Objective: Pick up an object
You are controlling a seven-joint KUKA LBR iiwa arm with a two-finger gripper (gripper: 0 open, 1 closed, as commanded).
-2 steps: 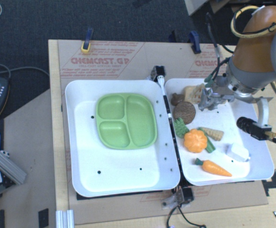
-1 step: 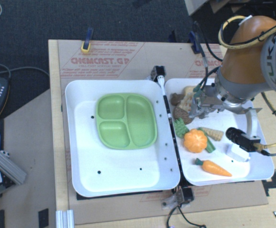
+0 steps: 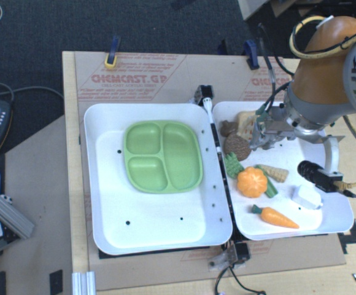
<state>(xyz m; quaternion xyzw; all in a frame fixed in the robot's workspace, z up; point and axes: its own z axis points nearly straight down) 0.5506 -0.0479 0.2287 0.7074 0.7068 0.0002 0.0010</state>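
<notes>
Bench with brown protective sheet [image 3: 135,78], printed in red lettering, bearing two shallow white plastic bins side by side. Left white bin [image 3: 104,226]: one pale green plastic divided plate [image 3: 163,157] with three compartments, lying flat toward the far half of the bin. Right white bin [image 3: 331,217]: a group of small toy foods. Round orange plastic fruit [image 3: 251,182], near the bin's left wall; green leafy plastic piece [image 3: 232,165] touching it on the left; orange plastic carrot with green top [image 3: 276,216], lying flat near the front rim; brown rounded lump [image 3: 236,147] beyond the fruit; beige ridged piece [image 3: 275,174] just right of the fruit; tan and pale item [image 3: 244,123] at the far left corner. Grey arm with orange band [image 3: 328,48] reaches in from the right; its two-finger gripper [image 3: 263,135] hangs over the far part of the right bin, just beside the brown lump. Whether the pincer is spread or pressed together: cannot tell. Yellow clamp [image 3: 111,59] and blue clamp [image 3: 250,53] at the far edge of the sheet.
</notes>
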